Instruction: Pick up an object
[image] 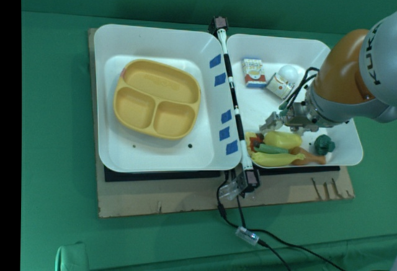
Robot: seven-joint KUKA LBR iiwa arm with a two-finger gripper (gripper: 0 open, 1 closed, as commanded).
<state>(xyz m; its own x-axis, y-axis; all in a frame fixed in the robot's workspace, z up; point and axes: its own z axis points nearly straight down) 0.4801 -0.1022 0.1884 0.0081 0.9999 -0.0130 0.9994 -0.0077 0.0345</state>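
Observation:
My gripper (270, 124) hangs low over the right bin (298, 46), just above and left of a pile of toy food in its front corner. The pile holds a yellow pepper-like piece (284, 139), a green piece (270, 149), a yellow banana-like piece (273, 159) and an orange-brown piece (307, 155). A dark green broccoli-like toy (323, 144) lies to the right of the pile. Further back sit a small red and white box (254, 72) and a white rounded object (284, 79). Nothing shows between the fingers.
The left bin (108, 133) carries a yellow three-compartment tray (157, 98). A black and white striped divider (234, 99) with blue tape marks runs between the bins. Cables trail off the bench's front edge (248, 232). The arm's grey and orange body (347, 80) covers the right bin's right side.

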